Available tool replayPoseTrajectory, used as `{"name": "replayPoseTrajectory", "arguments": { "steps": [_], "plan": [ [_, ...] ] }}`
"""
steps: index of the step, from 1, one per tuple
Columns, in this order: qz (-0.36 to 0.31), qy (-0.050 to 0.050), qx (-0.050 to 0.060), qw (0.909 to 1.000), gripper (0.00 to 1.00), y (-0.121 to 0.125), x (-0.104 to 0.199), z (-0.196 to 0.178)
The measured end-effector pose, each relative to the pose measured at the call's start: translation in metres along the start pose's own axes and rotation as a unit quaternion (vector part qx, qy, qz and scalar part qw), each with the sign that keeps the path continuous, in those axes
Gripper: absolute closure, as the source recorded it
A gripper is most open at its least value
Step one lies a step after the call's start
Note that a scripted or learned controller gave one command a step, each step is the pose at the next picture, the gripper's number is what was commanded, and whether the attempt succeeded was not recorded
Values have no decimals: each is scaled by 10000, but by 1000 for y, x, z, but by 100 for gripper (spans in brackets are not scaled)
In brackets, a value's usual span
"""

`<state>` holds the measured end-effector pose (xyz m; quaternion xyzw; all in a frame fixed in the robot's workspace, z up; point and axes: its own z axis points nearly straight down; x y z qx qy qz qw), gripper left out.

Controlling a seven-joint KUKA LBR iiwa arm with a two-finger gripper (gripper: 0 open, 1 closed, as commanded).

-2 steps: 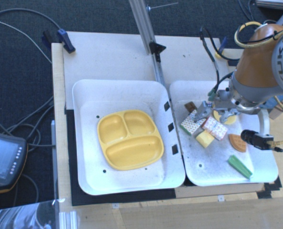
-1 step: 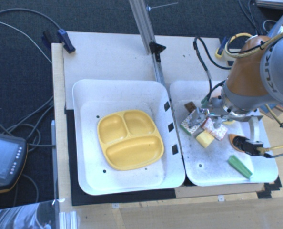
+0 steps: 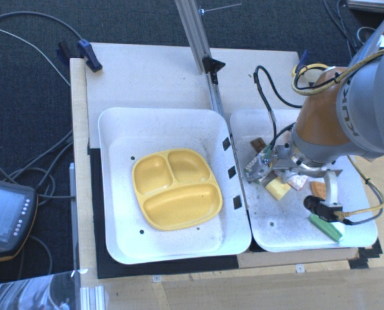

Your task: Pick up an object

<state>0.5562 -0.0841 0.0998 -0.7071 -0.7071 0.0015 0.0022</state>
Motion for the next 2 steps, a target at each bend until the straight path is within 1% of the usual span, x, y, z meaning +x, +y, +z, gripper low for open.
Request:
{"name": "replayPoseTrajectory", "arguments": {
  "steps": [1, 2],
  "plan": [
    [-2, 4, -29, 10000, 100, 1, 0, -13],
    [-10, -7, -52, 10000, 100, 9, 6, -60]
  ]
}}
